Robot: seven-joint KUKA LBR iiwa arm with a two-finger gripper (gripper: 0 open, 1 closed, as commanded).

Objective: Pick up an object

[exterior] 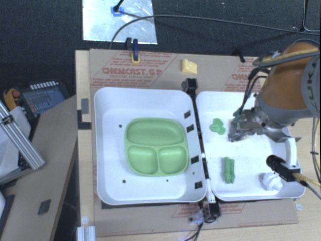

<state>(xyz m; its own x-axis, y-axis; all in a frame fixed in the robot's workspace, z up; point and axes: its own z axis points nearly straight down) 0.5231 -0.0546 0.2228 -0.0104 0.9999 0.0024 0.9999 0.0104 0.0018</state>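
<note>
Fingers point(236, 133), whether spread or closed I cannot tell, hang low in the right bin point(251, 187), just beside a small green ruffled piece point(217, 126). Nearer the bin's front lies a green ridged stick point(228, 169); it looks light and rigid, best pinched across its narrow middle.

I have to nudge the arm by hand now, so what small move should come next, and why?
Probably shift the gripper a little toward the left bin and lower it over the small round green piece. That piece lies just beside the gripper on the floor of the right bin, nearer than the long green piece, and nothing shows in its grasp.
</note>
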